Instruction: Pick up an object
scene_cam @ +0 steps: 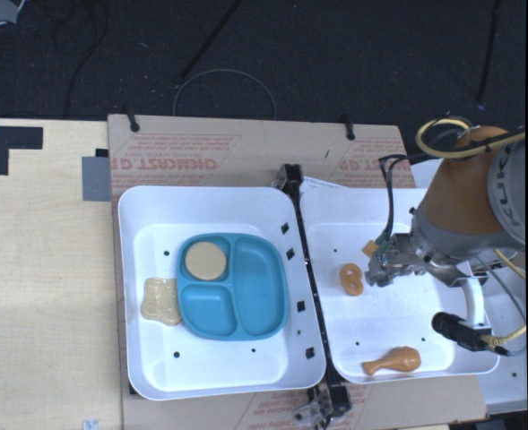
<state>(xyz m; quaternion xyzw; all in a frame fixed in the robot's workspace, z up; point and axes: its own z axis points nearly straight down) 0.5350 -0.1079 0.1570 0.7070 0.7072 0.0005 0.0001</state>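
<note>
In the right bin (425, 240), my gripper (378, 271) hangs low over the floor, just right of a small orange-brown food piece (351, 279). A gap shows between the two. A smaller orange bit (369, 249) lies just above the gripper's tip. A tan toy drumstick (392, 362) rests near the bin's front wall, well below the gripper. The arm covers the bin's right part.
The left bin (147, 213) holds a blue divided plate (246, 303) with a round tan biscuit (204, 261) in its upper left compartment. A pale yellow piece (160, 301) lies against the plate's left edge. A black divider (304, 276) runs between the bins.
</note>
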